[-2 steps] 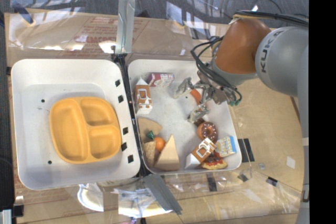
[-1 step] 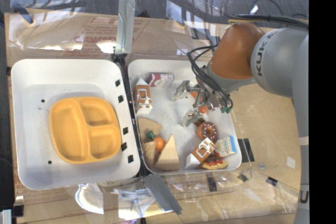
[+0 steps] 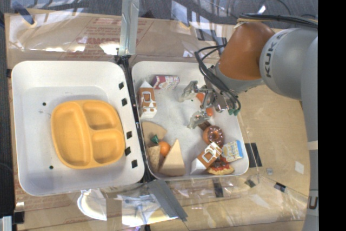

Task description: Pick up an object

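My gripper [image 3: 193, 104] hangs over the right bin [image 3: 178, 68], near its middle right, under the grey arm with the orange band. Its two fingers [image 3: 189, 90] stand apart, open, with bare bin floor between them and nothing held. A chocolate donut [image 3: 212, 135] lies just below the lower finger. A small house-shaped carton [image 3: 147, 99] stands to the gripper's left, near the bin's left wall. A maroon and white box [image 3: 165, 81] lies at the bin's top. A tan wedge [image 3: 173, 158] and an orange piece [image 3: 164, 147] lie at the bottom left.
The left bin [image 3: 32, 78] holds a yellow compartment tray [image 3: 86, 132]. In the right bin's lower right corner sit a second small carton [image 3: 208, 155], a blue and white packet [image 3: 232, 150] and a red flat item [image 3: 219, 169]. A brown slice [image 3: 153, 130] lies by the left wall.
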You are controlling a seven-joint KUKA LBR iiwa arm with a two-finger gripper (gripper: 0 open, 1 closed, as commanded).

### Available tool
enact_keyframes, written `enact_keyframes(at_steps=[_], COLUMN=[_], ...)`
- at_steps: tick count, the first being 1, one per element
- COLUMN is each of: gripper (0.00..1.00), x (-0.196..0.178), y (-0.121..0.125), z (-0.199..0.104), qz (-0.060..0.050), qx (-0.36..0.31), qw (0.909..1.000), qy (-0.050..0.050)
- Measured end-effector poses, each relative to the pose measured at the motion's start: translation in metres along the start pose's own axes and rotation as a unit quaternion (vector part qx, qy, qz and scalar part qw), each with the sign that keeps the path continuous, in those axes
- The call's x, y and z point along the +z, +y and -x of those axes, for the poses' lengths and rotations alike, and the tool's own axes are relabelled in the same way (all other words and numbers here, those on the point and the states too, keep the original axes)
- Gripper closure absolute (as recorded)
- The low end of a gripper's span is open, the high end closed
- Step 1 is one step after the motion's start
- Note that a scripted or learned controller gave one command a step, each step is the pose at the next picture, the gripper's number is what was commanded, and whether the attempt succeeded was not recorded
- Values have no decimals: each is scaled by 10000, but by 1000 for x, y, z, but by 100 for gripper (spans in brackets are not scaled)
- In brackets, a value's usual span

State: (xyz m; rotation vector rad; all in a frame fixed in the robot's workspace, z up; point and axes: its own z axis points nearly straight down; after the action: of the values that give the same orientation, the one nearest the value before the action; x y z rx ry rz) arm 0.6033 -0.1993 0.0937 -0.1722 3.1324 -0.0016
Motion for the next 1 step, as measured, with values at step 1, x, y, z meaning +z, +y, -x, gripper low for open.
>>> enact_keyframes(at_steps=[1], gripper=[0], x=[0], y=[1], z=[1], qz=[-3], qx=[310], qw=[9995], qy=[-6])
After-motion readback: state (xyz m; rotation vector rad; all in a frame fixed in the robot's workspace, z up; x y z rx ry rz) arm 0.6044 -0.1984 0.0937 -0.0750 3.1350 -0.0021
